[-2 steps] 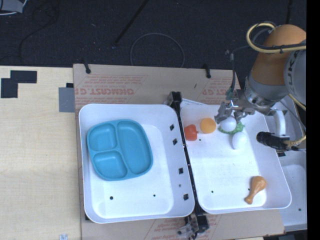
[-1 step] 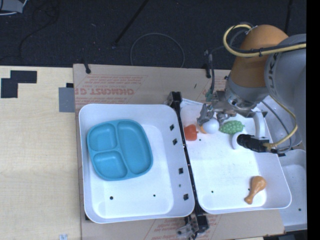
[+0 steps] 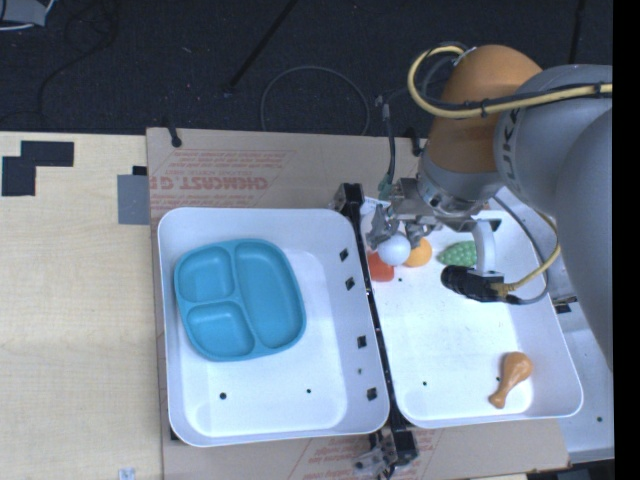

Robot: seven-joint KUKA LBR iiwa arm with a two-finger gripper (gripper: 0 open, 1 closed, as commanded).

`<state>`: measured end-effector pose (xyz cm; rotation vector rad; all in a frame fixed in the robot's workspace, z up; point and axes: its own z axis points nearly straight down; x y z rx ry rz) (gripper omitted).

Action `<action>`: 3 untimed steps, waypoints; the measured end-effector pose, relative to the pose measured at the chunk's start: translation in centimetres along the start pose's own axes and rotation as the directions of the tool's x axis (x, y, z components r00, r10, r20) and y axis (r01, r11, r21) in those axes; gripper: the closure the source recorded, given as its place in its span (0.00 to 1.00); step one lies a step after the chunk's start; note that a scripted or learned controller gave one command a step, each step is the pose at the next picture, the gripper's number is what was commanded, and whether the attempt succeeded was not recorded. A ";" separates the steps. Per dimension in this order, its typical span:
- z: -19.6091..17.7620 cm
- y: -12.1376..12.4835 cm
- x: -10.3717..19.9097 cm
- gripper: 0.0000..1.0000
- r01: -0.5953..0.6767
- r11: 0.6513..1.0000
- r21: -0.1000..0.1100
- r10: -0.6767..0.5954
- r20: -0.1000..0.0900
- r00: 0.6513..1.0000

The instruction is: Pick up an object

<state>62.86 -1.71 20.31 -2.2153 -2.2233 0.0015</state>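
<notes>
Desk [image 3: 70, 318]: pale wood, carrying a brown cardboard sheet [image 3: 250, 168] with two white bins side by side on it.
Left bin [image 3: 250, 418]: holds a blue plate [image 3: 240, 298] with three compartments, lying flat towards the bin's left side.
Right bin [image 3: 450, 358]: holds the small loose things, most of them gathered at its far left corner.
Arm [image 3: 560, 138]: grey with an orange band, reaching in from the right and bent down over the far left corner of the right bin.
Jaws: lowered right above the cluster in that corner. Whether they are released or clenched cannot be told from this angle.
White ball [image 3: 396, 251]: directly under the jaws and seemingly touching them. A grasp cannot be confirmed.
Red piece [image 3: 380, 266]: on the bin floor, touching the white ball on its left, close to the wall between the bins.
Orange piece [image 3: 420, 254]: just beside the white ball on its right.
Green piece [image 3: 460, 254]: bumpy, near the orange piece, further right.
Drumstick [image 3: 513, 376]: tan toy chicken leg, alone in the near right corner of the right bin, well apart from the cluster.
</notes>
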 end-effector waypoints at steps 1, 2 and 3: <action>-0.7 1.1 4.3 1.00 0.000 1.000 -0.002 0.000 0.001 1.000; -0.8 1.1 8.6 1.00 0.000 1.000 -0.001 0.000 0.000 1.000; -1.4 1.3 12.7 1.00 0.000 1.000 -0.001 0.000 0.000 1.000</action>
